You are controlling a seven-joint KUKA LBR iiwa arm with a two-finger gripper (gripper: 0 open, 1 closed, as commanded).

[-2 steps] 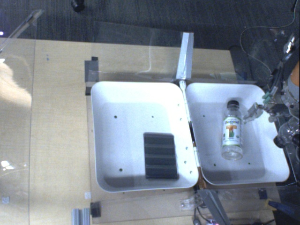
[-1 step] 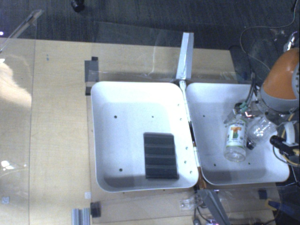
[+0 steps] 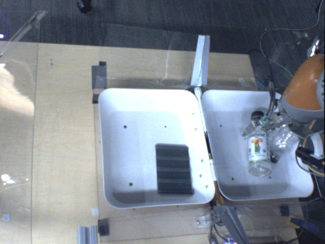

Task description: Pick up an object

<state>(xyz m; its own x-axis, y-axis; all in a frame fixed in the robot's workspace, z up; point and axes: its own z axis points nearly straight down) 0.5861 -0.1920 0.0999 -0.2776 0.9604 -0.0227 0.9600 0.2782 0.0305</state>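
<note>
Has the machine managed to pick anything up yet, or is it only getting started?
Nothing looks lifted yet. The arm has reached over the right bin, above a clear bottle lying on the bin floor. The black ridged block lies untouched in the left bin. Grasping and lifting remain.

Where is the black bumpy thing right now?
The black ridged block lies in the left bin, near its front edge and toward the divider, well apart from the clear bottle in the right bin.
</note>
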